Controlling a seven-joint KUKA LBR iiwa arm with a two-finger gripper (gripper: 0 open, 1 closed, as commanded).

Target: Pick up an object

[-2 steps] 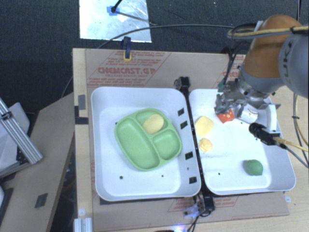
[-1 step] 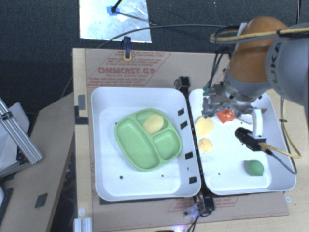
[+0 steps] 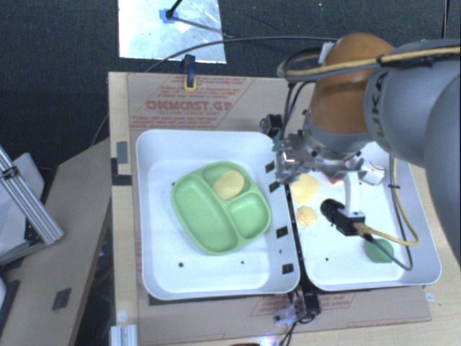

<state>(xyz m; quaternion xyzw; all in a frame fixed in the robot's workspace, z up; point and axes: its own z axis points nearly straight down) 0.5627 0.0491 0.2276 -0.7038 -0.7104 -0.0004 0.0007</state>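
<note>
Partly, the arm (image 3: 403, 78) covers the upper yellow piece (image 3: 306, 188).

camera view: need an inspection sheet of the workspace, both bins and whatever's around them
surface: left bin and right bin, white, side by side on a printed cardboard sheet
job's things: green divided plate in the left bin, with a yellow lump in its upper compartment; in the right bin, two yellow pieces near its left wall and a green piece toward the front right
clutter: blue clamp at the cardboard's back edge
grippers: gripper over the right bin's back left; open or shut cannot be told
cables: thin dark cable running to the arm
surroundings: foil sheet on dark floor; metal rail at left
</note>
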